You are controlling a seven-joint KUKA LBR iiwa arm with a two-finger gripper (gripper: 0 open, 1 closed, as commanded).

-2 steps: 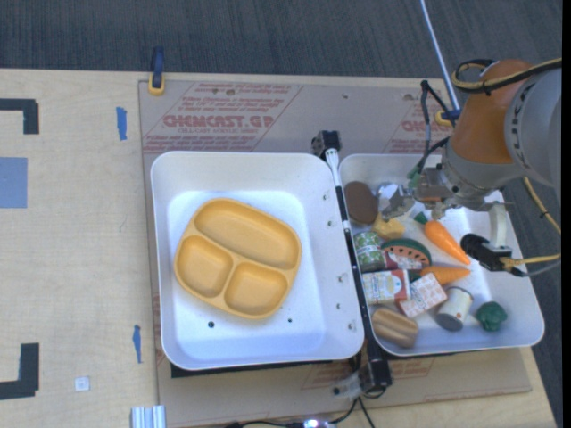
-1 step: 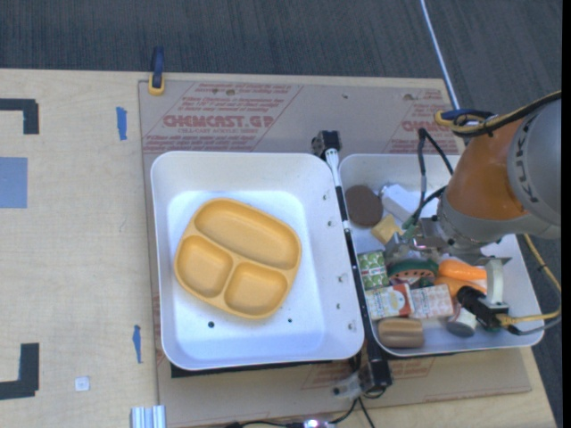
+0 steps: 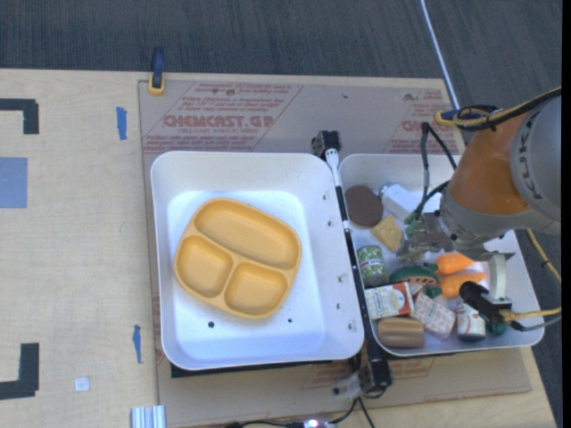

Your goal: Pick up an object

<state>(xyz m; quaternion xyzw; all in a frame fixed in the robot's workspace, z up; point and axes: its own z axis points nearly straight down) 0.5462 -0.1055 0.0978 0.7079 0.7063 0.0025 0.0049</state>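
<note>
While my arm reaches in over the right bin (image 3: 532, 326), my pincer (image 3: 419, 237) hangs low among the toy foods; whether it is open or closed, I cannot tell. Just beside it lie a yellow cheese wedge (image 3: 388, 233), a green can (image 3: 370, 261) and an orange carrot (image 3: 461, 264). To the left, the left bin (image 3: 169, 266) carries a yellow divided plate (image 3: 237, 256). Both bins rest on a wooden desk (image 3: 71, 266) with dark carpet (image 3: 268, 16) beyond.
</note>
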